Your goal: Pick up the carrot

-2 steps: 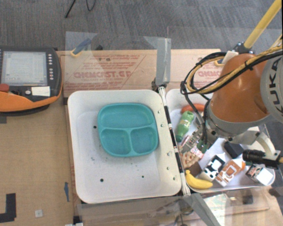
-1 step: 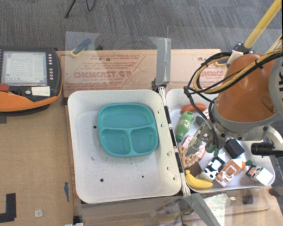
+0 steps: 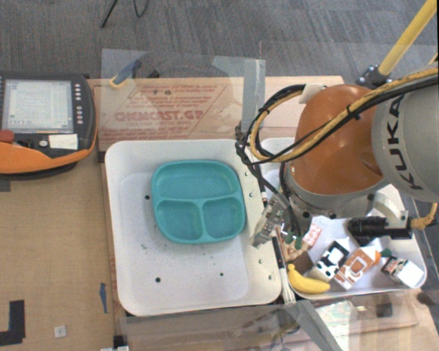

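Arm (image 3: pixel 348 141) reaches in from the right, bulk over the right bin (image 3: pixel 417 290); gripper (image 3: pixel 268 225) low at that bin's left edge, beside the divider; can't tell its state. Carrot not made out; banana (image 3: pixel 307 282) and small boxes (image 3: pixel 352 264) lie near the front. Left bin (image 3: pixel 130 282) holds a teal plate (image 3: pixel 198 201); pendant (image 3: pixel 38 123) far left.

The left bin (image 3: pixel 128 232) is white with a few dark specks and carries a teal divided plate (image 3: pixel 199 202). The arm (image 3: pixel 391 140) is grey with an orange band (image 3: pixel 333 135), black lettering and yellow-and-black cables. In the right bin (image 3: pixel 416 254), also white, lie a yellow banana (image 3: pixel 307 282) and small black-and-white and orange-and-white boxes. The bench (image 3: pixel 49 249) is brown cardboard. The control pendant (image 3: pixel 38 123) is grey and orange.
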`<state>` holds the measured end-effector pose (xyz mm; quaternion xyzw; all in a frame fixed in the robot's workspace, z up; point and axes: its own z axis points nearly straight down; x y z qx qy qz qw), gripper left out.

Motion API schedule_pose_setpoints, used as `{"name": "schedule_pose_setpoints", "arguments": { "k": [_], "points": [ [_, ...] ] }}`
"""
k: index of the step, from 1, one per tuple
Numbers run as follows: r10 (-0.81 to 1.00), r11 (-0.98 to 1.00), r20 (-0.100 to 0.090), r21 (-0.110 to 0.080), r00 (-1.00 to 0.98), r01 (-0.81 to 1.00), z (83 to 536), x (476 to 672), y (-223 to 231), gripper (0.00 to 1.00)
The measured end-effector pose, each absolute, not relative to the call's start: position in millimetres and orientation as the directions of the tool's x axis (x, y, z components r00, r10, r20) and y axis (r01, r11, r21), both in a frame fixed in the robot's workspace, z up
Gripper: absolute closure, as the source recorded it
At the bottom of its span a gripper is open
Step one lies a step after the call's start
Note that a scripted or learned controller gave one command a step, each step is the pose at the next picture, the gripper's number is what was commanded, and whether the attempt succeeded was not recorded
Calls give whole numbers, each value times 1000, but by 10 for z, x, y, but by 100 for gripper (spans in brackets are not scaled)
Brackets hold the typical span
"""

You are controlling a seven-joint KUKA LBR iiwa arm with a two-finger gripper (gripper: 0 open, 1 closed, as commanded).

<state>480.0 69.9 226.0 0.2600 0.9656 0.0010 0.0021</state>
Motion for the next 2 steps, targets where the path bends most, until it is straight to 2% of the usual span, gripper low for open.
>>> {"name": "schedule_pose_setpoints", "arguments": {
  "k": [1, 2],
  "points": [
    [360, 933, -1, 2, -933, 360, 2198, 4799, 1021, 100],
    [350, 937, -3, 3, -937, 350, 2080, 5008, 1478, 100]
  ]
}}
